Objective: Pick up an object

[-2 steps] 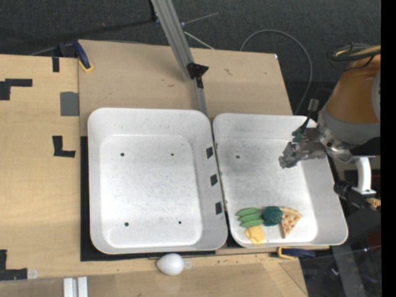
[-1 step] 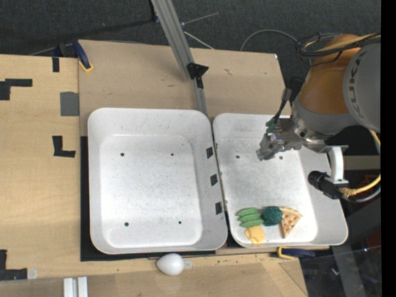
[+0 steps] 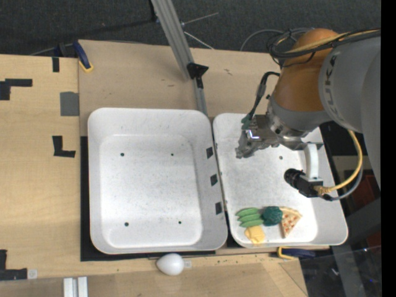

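Above the right bin (image 3: 337,228), near its top left corner, hangs the gripper (image 3: 246,148). I cannot tell how it is set from this slanted look down, and no toy shows in it. The toys lie in a small heap at about 5 o'clock from it, well apart, by the bin's bottom edge: a green pod (image 3: 249,215), a dark green lump (image 3: 271,215), a yellow bit (image 3: 254,233) and a pizza slice (image 3: 289,220). The left bin (image 3: 148,178) sits beside, at 9 o'clock. A white egg (image 3: 170,264) rests on the bench below it. I think the job has not begun: reaching down, grabbing and lifting are all left.
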Robot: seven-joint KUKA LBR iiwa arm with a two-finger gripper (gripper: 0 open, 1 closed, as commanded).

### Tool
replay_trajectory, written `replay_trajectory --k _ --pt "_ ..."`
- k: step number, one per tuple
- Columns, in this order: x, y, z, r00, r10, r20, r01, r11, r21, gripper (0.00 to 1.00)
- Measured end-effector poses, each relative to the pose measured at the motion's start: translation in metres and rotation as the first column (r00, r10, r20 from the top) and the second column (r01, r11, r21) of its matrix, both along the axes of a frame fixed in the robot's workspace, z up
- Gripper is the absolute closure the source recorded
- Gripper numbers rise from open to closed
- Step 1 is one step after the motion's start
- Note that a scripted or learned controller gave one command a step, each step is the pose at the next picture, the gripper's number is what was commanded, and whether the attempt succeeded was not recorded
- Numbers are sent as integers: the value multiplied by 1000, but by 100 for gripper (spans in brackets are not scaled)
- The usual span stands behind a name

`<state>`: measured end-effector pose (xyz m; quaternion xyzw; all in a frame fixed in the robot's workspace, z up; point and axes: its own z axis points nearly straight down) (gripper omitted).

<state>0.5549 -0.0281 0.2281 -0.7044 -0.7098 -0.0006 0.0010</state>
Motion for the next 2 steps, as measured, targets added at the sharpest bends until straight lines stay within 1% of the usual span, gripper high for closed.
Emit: replay_trajectory --k 1,2 --pt "4 45 2 1000 -1 -1 1 1000 -1 100" --pt "25 105 1 1000 0 0 0 1000 0 100"
